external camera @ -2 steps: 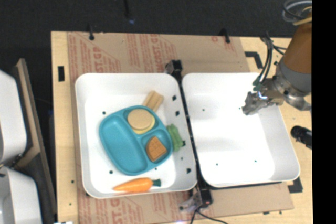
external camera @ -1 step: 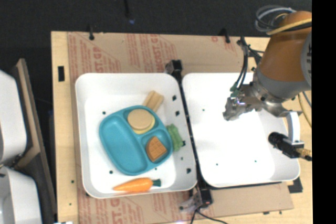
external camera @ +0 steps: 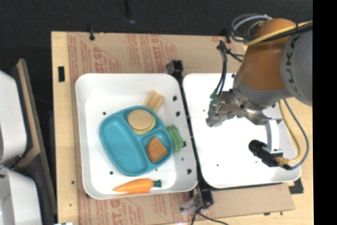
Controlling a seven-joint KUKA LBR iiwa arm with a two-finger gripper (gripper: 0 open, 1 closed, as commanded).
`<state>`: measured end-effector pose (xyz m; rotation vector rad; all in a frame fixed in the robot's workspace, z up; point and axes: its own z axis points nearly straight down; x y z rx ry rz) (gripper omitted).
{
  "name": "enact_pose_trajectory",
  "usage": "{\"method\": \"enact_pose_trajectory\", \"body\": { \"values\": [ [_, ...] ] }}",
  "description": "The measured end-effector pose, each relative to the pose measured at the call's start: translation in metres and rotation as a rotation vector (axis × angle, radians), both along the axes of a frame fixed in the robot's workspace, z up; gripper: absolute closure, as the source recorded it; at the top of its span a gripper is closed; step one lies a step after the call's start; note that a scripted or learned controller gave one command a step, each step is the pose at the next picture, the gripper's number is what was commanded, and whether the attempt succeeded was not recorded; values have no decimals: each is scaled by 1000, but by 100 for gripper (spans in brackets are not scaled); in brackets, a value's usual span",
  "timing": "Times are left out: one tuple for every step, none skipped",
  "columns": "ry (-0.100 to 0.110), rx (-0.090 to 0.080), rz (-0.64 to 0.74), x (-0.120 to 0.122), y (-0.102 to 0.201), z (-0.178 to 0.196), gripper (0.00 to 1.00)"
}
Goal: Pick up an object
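Observation:
In the left bin [external camera: 89, 97] lies a blue sectioned plate [external camera: 124, 147] with a round tan cookie [external camera: 141, 120] and a brown waffle piece [external camera: 157, 149] on it. A tan wooden block [external camera: 155, 100] rests just behind the plate. Against the plate's right rim sits a green piece [external camera: 175, 138]. An orange carrot [external camera: 136, 185] lies along the bin's front wall. My gripper [external camera: 215, 117] hangs over the left part of the right bin [external camera: 231, 166], its fingers pointing down toward the white floor, with nothing seen between them.
The orange band and grey wrist [external camera: 266, 68] loom over the back of the right bin. A black fitting with a yellow cable [external camera: 268, 154] hangs over that bin's right front. A black clip [external camera: 174, 67] sits at the bins' back junction.

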<state>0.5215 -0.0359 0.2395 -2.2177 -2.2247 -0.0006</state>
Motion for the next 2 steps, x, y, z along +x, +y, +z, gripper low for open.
{"method": "enact_pose_trajectory", "body": {
  "values": [
    [-1,1,2,2,59,2,100],
    [-1,1,1,-12,109,10,100]
  ]
}}
